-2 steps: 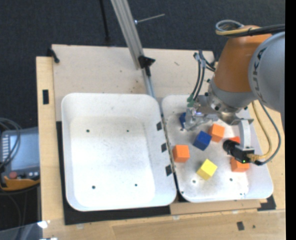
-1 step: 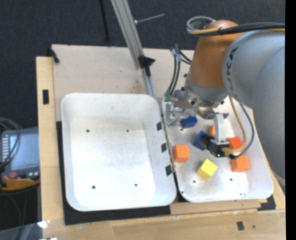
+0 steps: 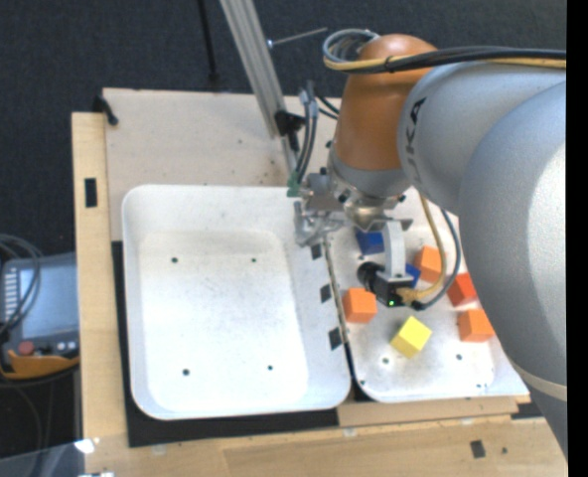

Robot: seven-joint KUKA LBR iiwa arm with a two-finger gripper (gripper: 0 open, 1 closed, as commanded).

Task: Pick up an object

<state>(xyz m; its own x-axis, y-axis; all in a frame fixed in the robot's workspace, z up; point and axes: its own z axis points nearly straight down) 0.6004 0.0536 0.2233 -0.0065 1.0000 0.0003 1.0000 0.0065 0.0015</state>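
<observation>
My gripper (image 3: 311,225) hangs under the orange wrist band, over the ridge between the two bins at the right bin's (image 3: 438,378) far left corner. In the right bin lie an orange block (image 3: 359,304) near the left wall and a yellow block (image 3: 410,337) in front of it. More orange blocks (image 3: 430,262) (image 3: 473,324) lie toward the right, partly hidden by the arm. A blue block (image 3: 370,239) shows just right of the gripper, below the wrist. No object is visible in the gripper.
The left bin (image 3: 215,306) is a wide white tray with faint speckling. A slanted aluminium post (image 3: 252,43) rises behind the bins. The arm's grey body covers the right bin's far right side.
</observation>
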